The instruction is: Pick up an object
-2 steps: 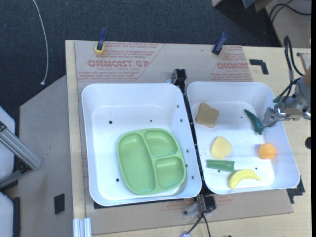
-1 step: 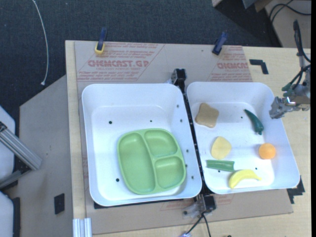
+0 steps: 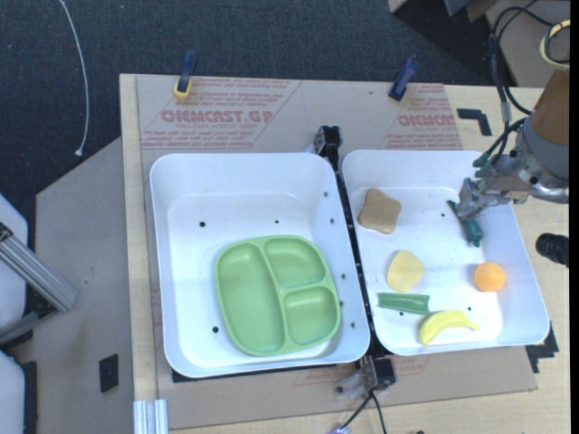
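Two shallow white bins are seen side by side on a cardboard-covered bench (image 3: 271, 116). In the left bin (image 3: 172, 197) a green divided plate (image 3: 276, 292) is laid toward the near edge, its three compartments bare.

The right bin (image 3: 525, 315) carries the loose objects. A tan, bread-like piece (image 3: 379, 211) is placed near the far left corner. A pale yellow lump (image 3: 405, 269) is found near the bin's middle, toward its left side. Just beyond the near edge a green bean-like piece (image 3: 403, 303) is laid, and a yellow banana (image 3: 447, 325) lies beside it, toward the near right corner. An orange ball (image 3: 489, 277) is set by the right edge. A small teal object (image 3: 472, 230) rests near the right side, farther back.

The gripper (image 3: 470, 204) is reached in over the right bin's far right part, its tip just above the teal object. Whether its fingers are apart or together cannot be told, and nothing is seen held between them.
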